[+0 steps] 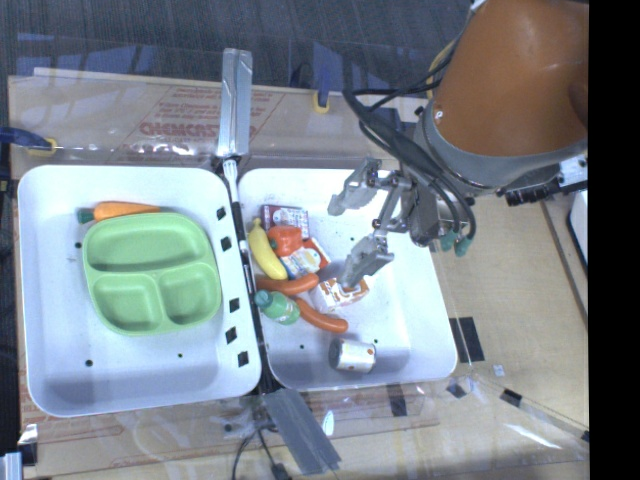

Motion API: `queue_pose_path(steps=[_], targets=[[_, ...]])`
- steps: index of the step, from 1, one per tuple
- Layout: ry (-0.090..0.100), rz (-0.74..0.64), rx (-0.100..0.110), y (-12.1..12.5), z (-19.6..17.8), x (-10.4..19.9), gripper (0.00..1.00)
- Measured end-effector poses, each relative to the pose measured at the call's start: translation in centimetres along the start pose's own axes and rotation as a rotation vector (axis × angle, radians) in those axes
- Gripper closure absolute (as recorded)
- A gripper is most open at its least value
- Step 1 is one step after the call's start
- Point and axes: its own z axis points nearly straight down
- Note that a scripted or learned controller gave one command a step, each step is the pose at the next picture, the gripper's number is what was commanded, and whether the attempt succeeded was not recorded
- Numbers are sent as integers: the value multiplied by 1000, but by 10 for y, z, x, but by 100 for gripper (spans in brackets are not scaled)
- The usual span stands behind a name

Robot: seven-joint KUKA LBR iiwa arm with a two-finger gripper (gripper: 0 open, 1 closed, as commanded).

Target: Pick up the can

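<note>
The can (pixel 353 356) is lying on its side near the front edge of the right bin (pixel 420 318), just in front of the gripper (pixel 362 236). The gripper is hovering above it with fingers spread wide, gripping nothing, beside a banana (pixel 265 253).

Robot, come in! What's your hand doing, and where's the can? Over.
Hand open, above right bin. Can on its side near front wall, untouched. Toy food pile left of hand, not blocking can.
</note>
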Motion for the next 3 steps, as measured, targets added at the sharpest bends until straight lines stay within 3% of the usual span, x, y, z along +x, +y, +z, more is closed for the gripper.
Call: queue_pose_path(steps=[1,2,3], targets=[[0,0,0,0,0,0,0],[4,-42,1,-59,33,-8,0],[-1,-69,2,-99,-38,-14,0]])
